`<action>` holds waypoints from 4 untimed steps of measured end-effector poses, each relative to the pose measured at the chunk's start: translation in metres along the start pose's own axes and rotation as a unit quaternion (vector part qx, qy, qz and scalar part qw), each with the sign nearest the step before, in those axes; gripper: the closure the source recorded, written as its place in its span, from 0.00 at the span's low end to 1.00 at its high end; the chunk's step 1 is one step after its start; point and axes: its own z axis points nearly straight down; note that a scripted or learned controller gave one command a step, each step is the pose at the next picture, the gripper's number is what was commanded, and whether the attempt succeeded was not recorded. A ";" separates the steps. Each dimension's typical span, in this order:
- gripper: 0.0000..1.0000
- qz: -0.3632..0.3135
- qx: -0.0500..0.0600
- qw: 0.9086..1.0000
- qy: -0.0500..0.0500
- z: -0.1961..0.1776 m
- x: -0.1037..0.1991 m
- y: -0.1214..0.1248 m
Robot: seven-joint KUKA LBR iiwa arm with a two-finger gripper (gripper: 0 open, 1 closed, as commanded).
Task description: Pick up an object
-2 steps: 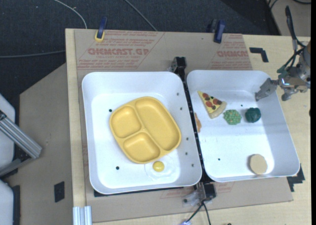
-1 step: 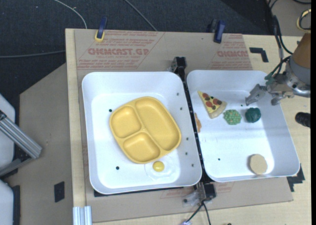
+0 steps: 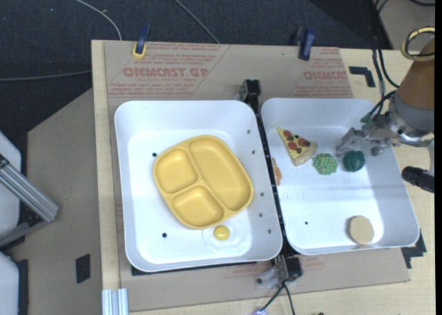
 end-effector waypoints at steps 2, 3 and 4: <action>1.00 0.000 -0.005 1.000 -0.002 -0.057 -0.004 0.003; 1.00 -0.001 -0.006 1.000 -0.003 -0.112 -0.004 0.004; 1.00 -0.002 -0.002 1.000 0.000 -0.116 0.056 0.010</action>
